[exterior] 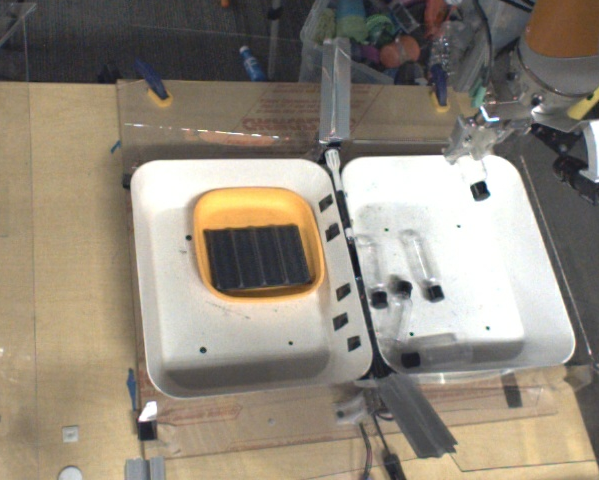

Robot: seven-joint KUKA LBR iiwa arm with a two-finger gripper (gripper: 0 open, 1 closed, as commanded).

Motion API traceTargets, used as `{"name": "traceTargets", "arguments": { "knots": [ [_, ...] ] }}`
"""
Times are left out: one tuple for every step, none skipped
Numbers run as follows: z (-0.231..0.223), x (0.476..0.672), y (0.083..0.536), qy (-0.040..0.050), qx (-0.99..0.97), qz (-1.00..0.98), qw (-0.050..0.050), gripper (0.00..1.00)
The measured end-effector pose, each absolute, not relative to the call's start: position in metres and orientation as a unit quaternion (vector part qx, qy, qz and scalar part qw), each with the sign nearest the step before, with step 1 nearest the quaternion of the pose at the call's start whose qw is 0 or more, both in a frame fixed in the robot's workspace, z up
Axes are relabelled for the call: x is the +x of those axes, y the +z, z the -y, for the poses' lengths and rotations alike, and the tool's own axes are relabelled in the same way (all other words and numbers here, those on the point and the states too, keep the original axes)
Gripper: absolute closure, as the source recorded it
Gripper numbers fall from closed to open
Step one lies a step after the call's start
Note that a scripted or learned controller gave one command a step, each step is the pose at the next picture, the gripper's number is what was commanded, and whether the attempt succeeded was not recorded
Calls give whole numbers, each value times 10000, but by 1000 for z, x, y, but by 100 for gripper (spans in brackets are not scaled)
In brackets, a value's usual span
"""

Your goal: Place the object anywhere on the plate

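While nothing sits between the jaws, the dark ribbed block [257, 257] already lies flat on the orange plate [211, 211] in the left bin [169, 338]. It looks stiff and light, best pinched across its short sides. Its long axis runs left to right, ribs crosswise. Farther off, above the right bin [499, 298], the gripper [469, 151] hangs, clear fingers apparently apart.

Worktop [49, 268]: pale wood, matt, faint grain. Both white bins, left bin [164, 338] and right bin [509, 298], look like smooth moulded plastic with a soft sheen. Plate [214, 208]: orange-yellow plastic, glossy at the rim. Object [257, 258] on it: dark, ribbed, matt. Pincer [476, 163]: clear, glassy plastic with small black pads. Arm band [569, 8]: orange, satin.
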State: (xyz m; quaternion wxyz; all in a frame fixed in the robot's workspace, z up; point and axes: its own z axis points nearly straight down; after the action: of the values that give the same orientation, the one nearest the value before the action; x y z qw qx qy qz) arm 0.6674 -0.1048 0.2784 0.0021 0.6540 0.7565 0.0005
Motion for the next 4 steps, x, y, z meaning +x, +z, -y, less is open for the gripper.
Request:
{"name": "traceTargets", "arguments": {
  "knots": [
    [135, 667, 322, 7, 5574, -8303, 29, 100],
    [193, 667, 370, 6, 5329, -8462, 31, 100],
    [223, 667, 432, 3, 3879, -9217, 46, 100],
    [221, 665, 437, 1, 3559, -9345, 47, 100]
  ]
}}
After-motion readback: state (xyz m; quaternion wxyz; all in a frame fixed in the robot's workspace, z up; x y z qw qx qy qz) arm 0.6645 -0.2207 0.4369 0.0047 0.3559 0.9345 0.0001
